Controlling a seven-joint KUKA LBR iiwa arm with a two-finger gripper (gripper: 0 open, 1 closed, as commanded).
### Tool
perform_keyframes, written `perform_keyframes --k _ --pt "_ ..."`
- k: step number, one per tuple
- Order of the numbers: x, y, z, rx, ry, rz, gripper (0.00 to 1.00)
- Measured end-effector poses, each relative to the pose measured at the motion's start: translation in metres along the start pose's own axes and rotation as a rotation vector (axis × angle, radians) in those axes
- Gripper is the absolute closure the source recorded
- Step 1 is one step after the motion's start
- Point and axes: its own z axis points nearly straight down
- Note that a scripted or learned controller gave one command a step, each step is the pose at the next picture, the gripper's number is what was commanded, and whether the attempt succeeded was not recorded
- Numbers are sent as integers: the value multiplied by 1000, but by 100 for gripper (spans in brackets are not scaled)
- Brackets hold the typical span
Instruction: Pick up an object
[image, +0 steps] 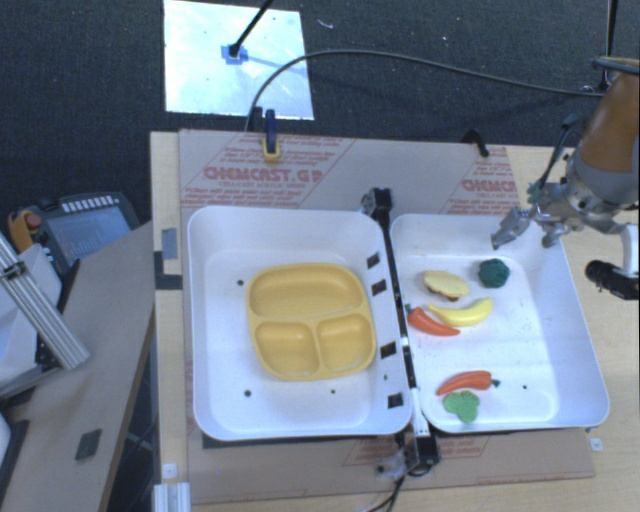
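nothing is lifted yet: the gripper (530, 228) hangs spread and empty above the right bin's (578, 330) far edge, near the dark green object (493, 272) lying there.

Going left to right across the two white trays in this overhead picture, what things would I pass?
Yellow divided plate → orange carrot → yellow banana → dark green round piece → the robot's gripper, above the right bin's far corner.

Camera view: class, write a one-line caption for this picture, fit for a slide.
The arm's open claw hovers over the right bin of toy foods; a yellow divided tray sits in the left bin.
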Motion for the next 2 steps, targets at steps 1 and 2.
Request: perform_keyframes --k 1,2 --pt "4 -4 42 0 1 0 0" --pt "4 -2 29 -4 -1 -2 100"
